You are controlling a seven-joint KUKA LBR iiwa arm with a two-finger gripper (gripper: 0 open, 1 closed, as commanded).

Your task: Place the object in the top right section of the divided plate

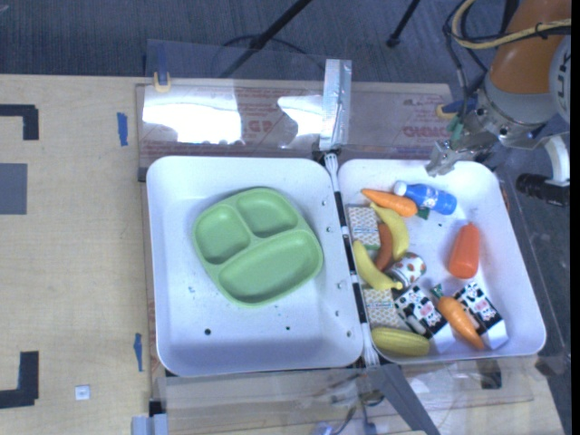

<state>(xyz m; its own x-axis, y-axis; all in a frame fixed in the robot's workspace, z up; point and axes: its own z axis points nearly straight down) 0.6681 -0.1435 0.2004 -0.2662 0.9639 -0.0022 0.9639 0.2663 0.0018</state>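
The end effector [450,155] hovers at the right bin's [518,270] far rim, its state impossible to tell. No object is held; the green divided plate [258,245] waits. The nearby blue bottle [431,198] (probably light, slippery plastic) suits a mid-body pinch.

1. One fixed camera looks down at a slant from above the bench [63,243].
2. It stands well back (both bins fit whole): left bin [172,333], right bin [517,270].
3. The arm [530,53] enters at upper right.
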